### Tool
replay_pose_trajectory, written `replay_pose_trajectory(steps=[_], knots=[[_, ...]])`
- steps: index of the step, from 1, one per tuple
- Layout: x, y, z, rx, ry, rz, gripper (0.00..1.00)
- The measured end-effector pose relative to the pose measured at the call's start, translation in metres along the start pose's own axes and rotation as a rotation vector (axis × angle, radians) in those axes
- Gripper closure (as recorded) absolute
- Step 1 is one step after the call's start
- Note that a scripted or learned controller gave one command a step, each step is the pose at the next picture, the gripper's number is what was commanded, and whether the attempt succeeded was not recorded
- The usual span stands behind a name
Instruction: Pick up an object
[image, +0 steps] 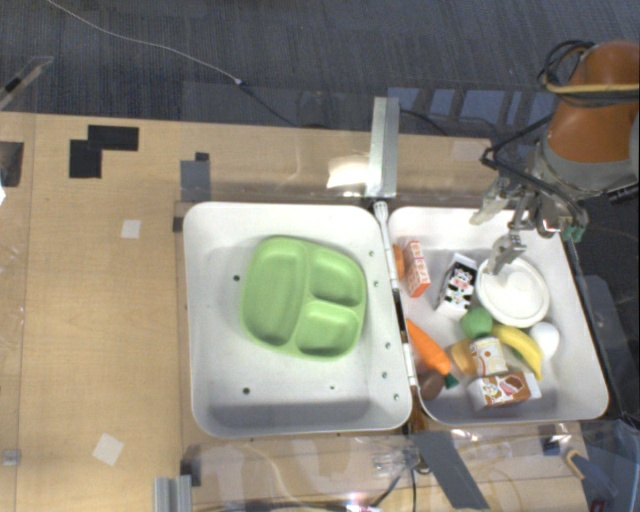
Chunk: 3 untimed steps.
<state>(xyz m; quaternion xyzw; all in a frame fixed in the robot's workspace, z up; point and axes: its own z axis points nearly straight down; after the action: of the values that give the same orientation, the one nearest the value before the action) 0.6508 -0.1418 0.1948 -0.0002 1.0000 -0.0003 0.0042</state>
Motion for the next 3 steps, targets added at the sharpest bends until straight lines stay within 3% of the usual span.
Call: replay_pose_trajectory(steps=[1,2,3], knots=[[-0.007,0.042,0.09,0.0,-0.007,-0.007,0.0],[0.103,-0.002,0.102,0.002,-0.007,-0.02,0.0],[-0.005,-0.003,0.105,-0.007,0.077,-0.038,0.0]])
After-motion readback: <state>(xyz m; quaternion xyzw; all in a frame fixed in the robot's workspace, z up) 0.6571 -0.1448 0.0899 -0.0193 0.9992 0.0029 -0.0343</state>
